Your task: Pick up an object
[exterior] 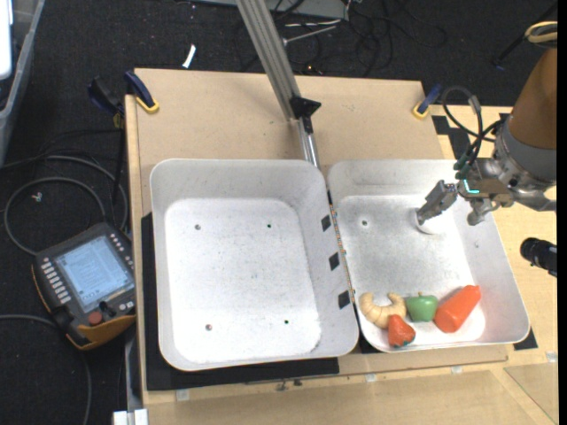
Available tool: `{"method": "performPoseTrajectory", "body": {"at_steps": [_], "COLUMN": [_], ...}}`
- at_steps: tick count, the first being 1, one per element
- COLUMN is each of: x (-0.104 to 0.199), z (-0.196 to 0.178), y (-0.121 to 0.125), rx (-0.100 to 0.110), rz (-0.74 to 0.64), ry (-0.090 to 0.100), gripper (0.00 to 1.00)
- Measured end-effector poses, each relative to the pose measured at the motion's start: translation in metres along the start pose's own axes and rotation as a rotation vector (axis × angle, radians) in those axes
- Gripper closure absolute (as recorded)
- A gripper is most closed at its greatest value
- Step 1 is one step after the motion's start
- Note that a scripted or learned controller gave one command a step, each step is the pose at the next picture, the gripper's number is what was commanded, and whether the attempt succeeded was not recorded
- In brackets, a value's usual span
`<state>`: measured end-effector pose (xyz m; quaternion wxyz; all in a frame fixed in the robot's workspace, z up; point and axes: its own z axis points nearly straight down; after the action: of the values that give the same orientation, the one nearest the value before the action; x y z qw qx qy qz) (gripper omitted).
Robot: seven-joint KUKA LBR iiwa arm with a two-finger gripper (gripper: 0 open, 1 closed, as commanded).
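Here, a wooden bench (266, 122) stands on dark carpet (71, 34).

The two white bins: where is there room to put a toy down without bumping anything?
The left bin is bare white floor from wall to wall. In the right bin, the middle and far part is free, though the gripper hangs over it. Its near edge is crowded: croissant, green pepper, small red piece and orange carrot huddle together.
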<state>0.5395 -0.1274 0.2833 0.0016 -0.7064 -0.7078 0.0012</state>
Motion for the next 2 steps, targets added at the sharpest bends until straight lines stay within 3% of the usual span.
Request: {"method": "performPoseTrajectory", "body": {"at_steps": [1,2], "x": [0.0,0.01], "z": [-0.002,0.052], "y": [0.001,-0.002], "rx": [-0.004,0.002], "rz": [0.002,0.002], "ry": [-0.001,0.001], "gripper": [0.0,0.0]}}
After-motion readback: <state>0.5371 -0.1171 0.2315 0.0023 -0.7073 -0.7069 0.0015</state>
